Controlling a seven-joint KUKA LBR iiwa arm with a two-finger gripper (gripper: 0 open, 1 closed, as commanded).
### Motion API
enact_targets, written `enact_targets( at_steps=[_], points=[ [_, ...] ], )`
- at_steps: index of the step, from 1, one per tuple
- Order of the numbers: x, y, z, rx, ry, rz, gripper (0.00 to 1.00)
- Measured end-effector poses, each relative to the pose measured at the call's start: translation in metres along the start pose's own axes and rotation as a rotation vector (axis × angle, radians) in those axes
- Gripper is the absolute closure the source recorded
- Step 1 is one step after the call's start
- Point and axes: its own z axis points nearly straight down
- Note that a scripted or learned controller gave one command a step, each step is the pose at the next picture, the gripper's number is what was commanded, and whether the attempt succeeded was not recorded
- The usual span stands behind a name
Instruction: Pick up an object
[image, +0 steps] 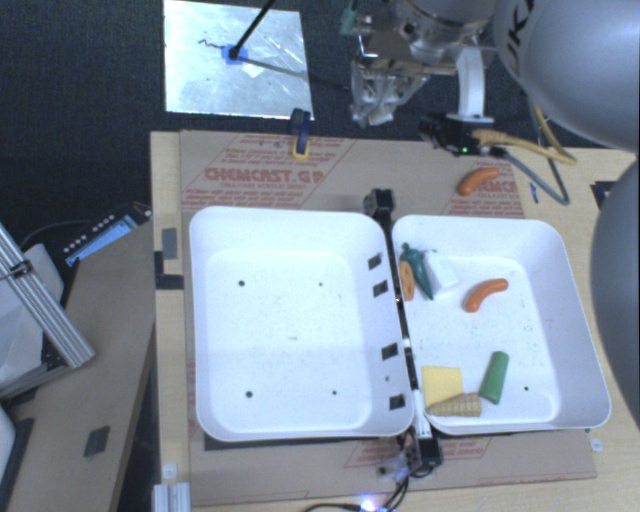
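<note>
Gripper (375, 100) is hanging high at top of frame, above the bench's far edge and well clear of both bins. Can't tell how it's set – just a pale, blurry clump w/ nothing visibly caught in it. Wrist is sitting just up & right of it; the grey arm (570, 60) is bulking in from the top right corner and running down the right side.

Right bin (570, 260) is holding the pickable stuff. An orange sausage (486, 293) is lying mid-bin, tilted. Near the divider, at the bin's far left, a small carrot (407, 280) and a dark green piece (419, 274) are lying side by side, touching or nearly so, w/ a whitish item (448, 270) just right of them. Toward the near edge: a green cylinder (494, 377) leaning at a slant, a yellow block (442, 380) left of it, and a tan ridged piece (455, 405) just below the block, touching it.

Left bin (290, 320) is sitting beside it, rims meeting at the black clips.

A second orange sausage (478, 180) is lying outside the bins on the cardboard sheet (250, 175), behind the right bin. A yellow-blue clamp (299, 135) is gripping the sheet's far edge.
</note>
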Motion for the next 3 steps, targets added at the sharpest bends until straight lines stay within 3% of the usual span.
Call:
enact_targets(
  at_steps=[1, 2, 3],
  points=[
    [0.017, -0.106, 0.058, 0.017, -0.002, 0.001, 1.00],
    [0.007, -0.020, 0.049, 0.002, -0.003, 0.009, 1.00],
    [0.044, 0.001, 0.021, 0.003, -0.001, 0.003, 1.00]
  ],
)
